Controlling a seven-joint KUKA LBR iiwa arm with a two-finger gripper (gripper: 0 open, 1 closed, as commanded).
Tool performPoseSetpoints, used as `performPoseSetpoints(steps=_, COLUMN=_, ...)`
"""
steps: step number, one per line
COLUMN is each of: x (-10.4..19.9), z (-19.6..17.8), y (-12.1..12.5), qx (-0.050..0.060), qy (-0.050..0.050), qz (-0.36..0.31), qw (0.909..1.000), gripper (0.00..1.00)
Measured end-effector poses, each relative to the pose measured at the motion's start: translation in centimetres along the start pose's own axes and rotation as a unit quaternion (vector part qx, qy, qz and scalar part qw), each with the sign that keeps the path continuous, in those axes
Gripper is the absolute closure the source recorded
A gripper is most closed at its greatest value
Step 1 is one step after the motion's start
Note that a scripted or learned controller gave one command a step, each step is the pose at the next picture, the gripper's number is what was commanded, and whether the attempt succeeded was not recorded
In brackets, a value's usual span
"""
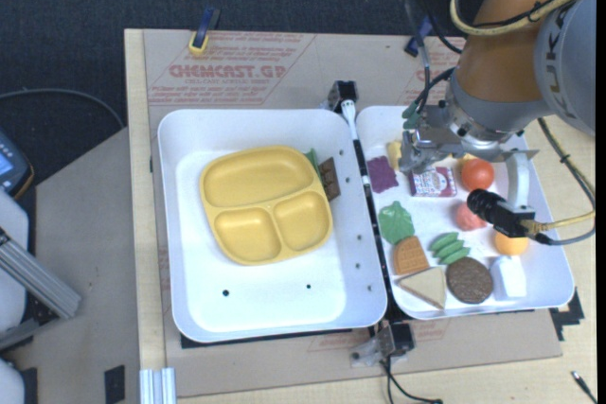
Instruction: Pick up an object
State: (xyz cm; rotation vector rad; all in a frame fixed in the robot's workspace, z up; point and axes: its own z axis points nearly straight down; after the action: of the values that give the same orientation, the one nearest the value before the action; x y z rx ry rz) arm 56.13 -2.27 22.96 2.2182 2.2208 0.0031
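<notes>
Leftmost, a white left bin [189,284] is seen on a printed cardboard sheet [142,203], and a yellow divided plate [265,203] is laid flat in it, towards its far side. A small brown piece [329,177] and a green scrap [311,157] are found against the plate's right edge, close to the wall beside the neighbouring bin.

Further right, the right bin [544,287] is crowded with toy food. Along its left side a purple piece [382,173] is placed, with a small yellow bit [393,149] just behind it and a green leafy piece [396,222] in front. An orange block [410,255] and a pale wedge [423,287] are set nearer the front rim. A green pod [449,247] and a brown round biscuit [470,279] are found beside them.

The red-and-white packet [434,183], the nearest thing to be picked, is seen lying flat in the middle of the far half of the right bin. The gripper [424,162] is positioned directly above its far edge; whether it is released or clenched cannot be told. To the right of the packet a red tomato [478,173] is seen, with a pinkish-red piece [467,217] in front of it. An orange fruit [511,245] and a white block [511,277] are placed near the right wall. The grey arm [530,43] is extended in from the right.
</notes>
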Motion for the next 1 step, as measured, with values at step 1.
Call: performPoseSetpoints(steps=1, x=-1.12, z=0.66, y=0.34, qx=0.001, qy=0.0, qz=0.001, qw=1.0, gripper=1.0)
